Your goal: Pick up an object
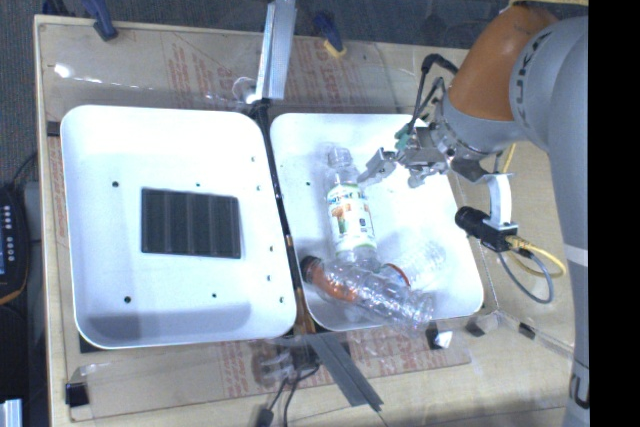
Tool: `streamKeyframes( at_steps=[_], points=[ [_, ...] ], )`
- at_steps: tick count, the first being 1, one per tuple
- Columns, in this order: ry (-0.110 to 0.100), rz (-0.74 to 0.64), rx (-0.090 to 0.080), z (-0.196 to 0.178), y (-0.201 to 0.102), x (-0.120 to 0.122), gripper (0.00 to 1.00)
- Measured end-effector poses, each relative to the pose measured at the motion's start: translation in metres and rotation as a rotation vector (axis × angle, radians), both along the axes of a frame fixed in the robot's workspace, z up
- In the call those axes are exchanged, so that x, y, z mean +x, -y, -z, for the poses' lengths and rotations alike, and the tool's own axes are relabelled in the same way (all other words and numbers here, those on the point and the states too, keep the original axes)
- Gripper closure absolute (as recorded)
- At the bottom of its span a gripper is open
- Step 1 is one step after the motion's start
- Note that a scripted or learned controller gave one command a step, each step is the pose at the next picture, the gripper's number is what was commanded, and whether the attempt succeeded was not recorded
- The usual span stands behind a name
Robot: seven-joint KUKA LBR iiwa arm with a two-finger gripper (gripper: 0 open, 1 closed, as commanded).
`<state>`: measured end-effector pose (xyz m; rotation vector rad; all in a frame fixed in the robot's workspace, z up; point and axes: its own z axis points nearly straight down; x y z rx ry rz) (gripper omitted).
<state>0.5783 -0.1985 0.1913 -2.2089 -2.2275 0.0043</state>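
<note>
Arm (520,85) comes in from the right, w/ its orange band above the wrist. The tool (398,165) hangs over the far half of the right bin (300,140). Can't tell from here whether the tool is apart or together; nothing is visibly clamped in it.

Right bin holds the clutter. A clear bottle w/ a white, green & orange label (350,215) lies roughly mid-bin, cap end pointing far, base pointing near. Its cap end is just left of the tool, very close, but contact can't be made out. At the near side a crushed clear bottle (378,295) w/ an orange end lies across the bin, orange end to the left, other end toward the near-right corner. It sits just beside the labelled bottle's base, maybe touching. A bit of clear plastic (432,260) lies right of those two, near the bin's right wall; too see-through to say what it is.

Left bin (110,300) sits side by side w/ the right one, rims touching. In its middle lies a dark ribbed panel (190,222), flat.

Both bins rest on a pale bench (180,355). Two blue clamps (100,15) grip its far edge, and a grey metal bar (276,45) stands at the far end of the seam btwn the bins.
</note>
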Motion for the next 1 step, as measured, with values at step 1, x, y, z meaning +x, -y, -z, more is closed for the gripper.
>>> streamKeyframes(
  at_steps=[1],
  points=[
    [0.006,-0.191,-0.001,0.0985,-0.0047,0.0014,0.0]
  ],
)
